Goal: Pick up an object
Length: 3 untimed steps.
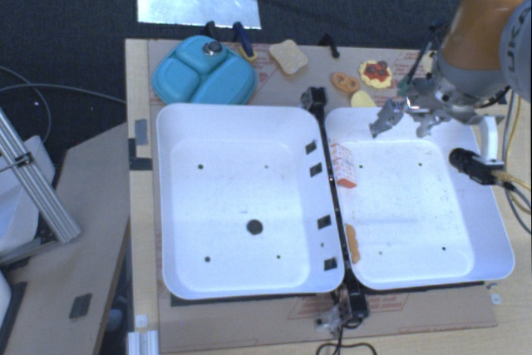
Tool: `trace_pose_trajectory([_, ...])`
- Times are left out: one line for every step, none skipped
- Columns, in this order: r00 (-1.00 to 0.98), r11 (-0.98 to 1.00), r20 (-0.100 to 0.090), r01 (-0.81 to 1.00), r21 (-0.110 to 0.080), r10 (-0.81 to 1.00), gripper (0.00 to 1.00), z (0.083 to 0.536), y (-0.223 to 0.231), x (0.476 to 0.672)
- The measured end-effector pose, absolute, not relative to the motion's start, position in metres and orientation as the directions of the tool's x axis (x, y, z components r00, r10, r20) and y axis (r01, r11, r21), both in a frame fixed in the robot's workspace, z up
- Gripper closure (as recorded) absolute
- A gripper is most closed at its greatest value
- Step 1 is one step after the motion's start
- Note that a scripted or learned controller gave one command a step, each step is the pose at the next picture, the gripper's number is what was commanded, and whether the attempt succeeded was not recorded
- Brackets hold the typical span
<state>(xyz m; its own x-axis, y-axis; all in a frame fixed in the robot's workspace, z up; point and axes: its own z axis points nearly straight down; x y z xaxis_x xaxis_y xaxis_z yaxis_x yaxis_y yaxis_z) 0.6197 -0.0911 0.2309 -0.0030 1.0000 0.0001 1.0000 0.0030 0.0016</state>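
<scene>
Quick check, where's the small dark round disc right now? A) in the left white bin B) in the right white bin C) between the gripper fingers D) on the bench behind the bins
A: the small dark round disc lies on the floor of the left white bin, well left of the divider and apart from the gripper over the right white bin.

A robotics lab — two white bins [241,204] fixed on a plywood bench [249,324], an aluminium frame [37,187] and loose cables [50,91] alongside.
</scene>
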Motion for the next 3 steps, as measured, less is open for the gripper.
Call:
trace_pose_trajectory([-0.007, 0.007, -0.002, 1.0, 0.01, 1.0, 0.0, 0.285, -0.098, 0.671])
trace_pose_trajectory([-0.012, 0.012, 0.003, 1.0, 0.0, 1.0, 0.0, 0.242, -0.012, 0.669])
trace_pose_trajectory([0.005, -0.005, -0.002, 1.0, -0.006, 1.0, 0.0, 0.142, -0.096, 0.666])
